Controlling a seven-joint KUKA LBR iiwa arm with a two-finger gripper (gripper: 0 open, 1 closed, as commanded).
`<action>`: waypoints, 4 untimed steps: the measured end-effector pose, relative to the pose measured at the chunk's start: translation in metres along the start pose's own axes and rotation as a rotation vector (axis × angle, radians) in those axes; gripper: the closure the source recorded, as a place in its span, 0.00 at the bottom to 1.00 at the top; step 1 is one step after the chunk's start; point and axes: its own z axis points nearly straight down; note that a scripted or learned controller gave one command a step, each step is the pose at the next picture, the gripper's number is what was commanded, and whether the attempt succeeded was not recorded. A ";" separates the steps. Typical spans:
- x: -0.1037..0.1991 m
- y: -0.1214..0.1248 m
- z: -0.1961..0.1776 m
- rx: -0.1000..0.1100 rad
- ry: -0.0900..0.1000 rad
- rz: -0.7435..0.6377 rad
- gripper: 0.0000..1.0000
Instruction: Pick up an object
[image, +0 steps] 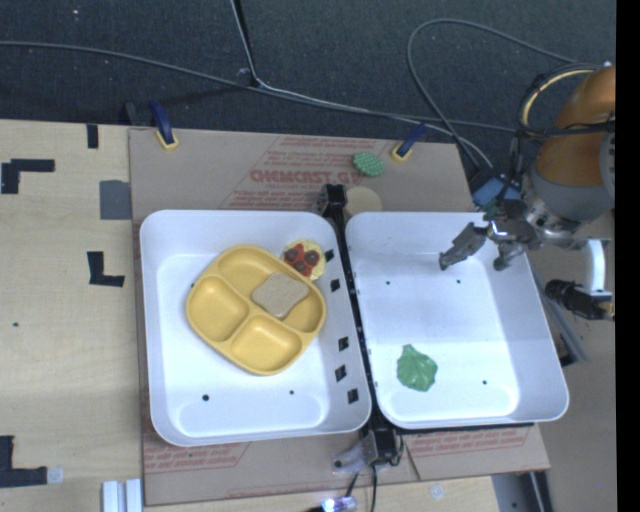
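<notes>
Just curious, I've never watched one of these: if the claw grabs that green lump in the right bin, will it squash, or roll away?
The green lump looks crinkled and leafy, like toy lettuce, so it probably gives a little when squeezed. Its irregular, flattish shape suggests it would slide rather than roll. It seems small and likely light, so the gripper, now spread open above the right bin, could nudge it aside.

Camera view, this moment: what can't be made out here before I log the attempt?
- Grey arm with orange band: cut off by the right edge, so its upper links are unseen.
- Hand: dark and small over the right white bin; its height above the floor is unclear.
- Small red-and-yellow item beside the yellow divided plate: too small to identify.
- Crumpled green object: material unclear.
</notes>
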 end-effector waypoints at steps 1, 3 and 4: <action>0.000 0.003 -0.008 -0.013 -0.003 -0.004 0.00; 0.002 0.001 0.100 -0.010 -0.003 -0.004 0.00; 0.003 0.001 0.129 -0.014 -0.004 -0.004 0.00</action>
